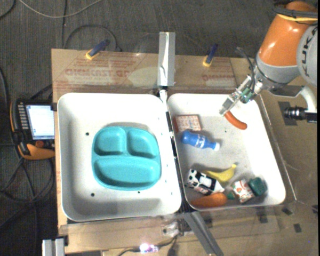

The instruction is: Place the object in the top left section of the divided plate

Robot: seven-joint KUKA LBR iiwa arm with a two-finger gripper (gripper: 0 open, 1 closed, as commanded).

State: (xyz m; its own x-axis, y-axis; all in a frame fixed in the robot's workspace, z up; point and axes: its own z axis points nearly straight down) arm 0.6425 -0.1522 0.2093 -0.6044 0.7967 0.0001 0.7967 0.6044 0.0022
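Two shallow white bins are sitting side by side on the bench. In the right bin (266,143), the two-finger gripper (224,111) is hanging just beside an orange sausage-shaped object (237,121) lying slantwise, its long axis running upper-left to lower-right; whether the gripper is parted, I cannot tell. A blue bottle (199,141) is lying nearby. The turquoise divided plate (126,158) is occupying the left bin (74,116), with open floor around it.

The tool (228,106) hangs over the right bin's (272,159) upper part, its tip just beside an orange sausage (236,120). Also in that bin lie a small card (188,123), a blue bottle (199,141), a toy cow (201,181), a banana (224,172) and a carrot (209,199). The left bin (74,153) holds a turquoise divided plate (126,158).
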